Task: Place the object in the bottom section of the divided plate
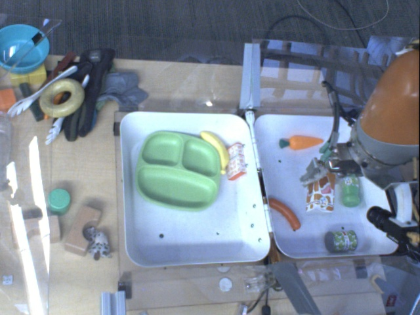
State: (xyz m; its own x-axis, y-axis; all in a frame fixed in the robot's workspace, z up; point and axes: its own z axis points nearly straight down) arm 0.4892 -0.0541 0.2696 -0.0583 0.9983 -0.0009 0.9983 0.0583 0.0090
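I see a light green divided plate point(177, 169) in the left white bin point(190, 241), with a yellow banana point(216, 148) and a red-and-white packet point(235, 161) at its right edge. In the right white bin point(289, 238) I make out an orange carrot point(303, 142) with a green tip, a red-orange sausage point(285, 213), a white carton point(321, 193) printed in orange, a green bottle point(350, 192) and a green-labelled can point(341, 241). The arm point(394, 110) shows orange above grey. On the tan bench point(85, 176), far left, sits a blue bowl point(23, 46).
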